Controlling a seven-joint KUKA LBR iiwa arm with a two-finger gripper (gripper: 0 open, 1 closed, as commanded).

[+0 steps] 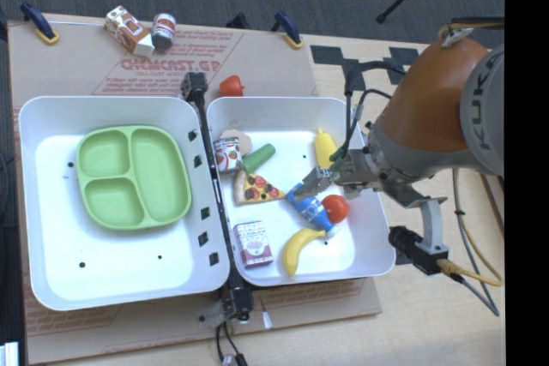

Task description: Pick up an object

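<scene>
Camera view, from above at a slant.

Arm (437, 111): entered from right, orange band over grey wrist, bent low across right bin's (360, 266) right wall, wrist slanted down and leftward.

Gripper (310, 183): metal fingers angled into right bin, tips just above blue item (306, 207); spread or closed, cannot tell; nothing seen clamped between them.

Right bin contents, placed relative to blue item:
- Red ball (334, 207), touching on right.
- Banana (300, 248), just below, curved.
- Yellow bottle (324, 147), above and right, near gripper.
- Pizza slice (256, 188), left, flat.
- Green cylinder (258, 157), upper left, tilted.
- Can (226, 155), further left, by bin's left wall.
- Red box (253, 243), lower left, lying flat.

Left bin (51, 270): green divided plate (134, 177), three compartments, well left of blue item.

Cardboard (257, 56) behind bins: small carton (127, 29) and can (164, 30) near far edge; red object (231, 86) just behind right bin.
</scene>
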